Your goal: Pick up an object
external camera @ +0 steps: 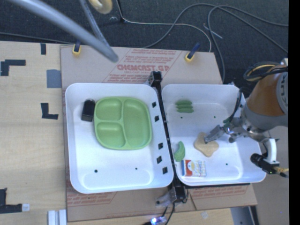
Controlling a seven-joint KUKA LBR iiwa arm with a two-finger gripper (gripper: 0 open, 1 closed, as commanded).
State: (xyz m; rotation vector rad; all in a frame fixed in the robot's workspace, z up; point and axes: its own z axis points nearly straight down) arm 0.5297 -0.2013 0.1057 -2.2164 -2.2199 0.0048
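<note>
You have two shallow white bins side by side. The left white bin (79, 172) holds a big green plastic plate with three sections (123, 123) and, touching the plate's left edge, a small black block (87, 110). The right white bin (220, 93) is where your grey arm with the orange band (267, 102) reaches in from the right.

Your gripper (212, 135) is low in the right bin. Its fingers look a little open, and nothing sits between them.

The nearest thing to pick is the tan, bone-shaped cookie toy (206, 146). It lies flat on the bin floor, just below and a little left of the fingertips, almost touching them. Its long side runs from upper left to lower right, so I think you need only a small move down and left to get over it.

Smaller things lie farther left: a flat white card with red and blue print (193, 168), a green ridged piece (184, 106) near the top, and a small green curved piece (179, 150) by the middle wall.
</note>
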